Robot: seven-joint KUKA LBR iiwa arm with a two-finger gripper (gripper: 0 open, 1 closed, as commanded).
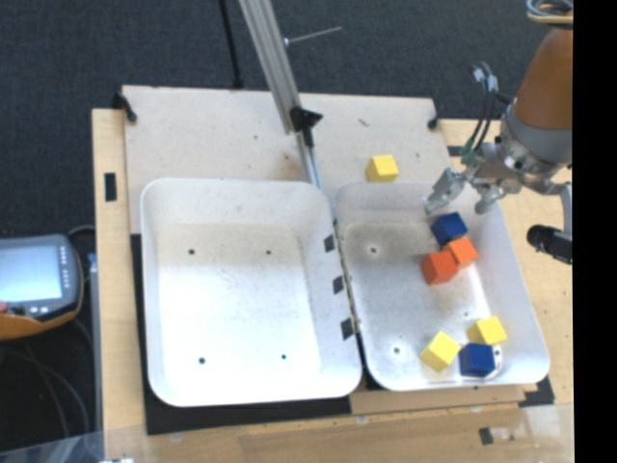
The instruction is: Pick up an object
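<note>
Dark grey carpet surrounds a wooden surface (108,258) carrying two shallow white bins side by side, with a pale board (212,133) under their far edge. An aluminium strut (268,46) slants up from the board's middle. A grey handheld pendant (34,276) sits off the surface at far left.

Left bin (154,210) has bare white floor with a few small dark holes. Right bin (386,210) holds the cubes: blue cube (448,228) near the far side, orange cube (464,251) just beside it, bigger red-orange cube (439,267) touching the orange one. At the near corner: yellow cube (440,351), blue block (477,360) beside it, and small yellow cube (490,331) touching the blue block's far side. One more yellow cube (382,168) sits on the board outside the bins, beyond the right bin's far rim.

Arm (545,75) comes in from the right, orange band above grey wrist. Gripper (463,192) hangs over the right bin's far rim, just above and behind the blue cube. Fingers (442,191) are spread apart, grasping nothing; no cube between them.
</note>
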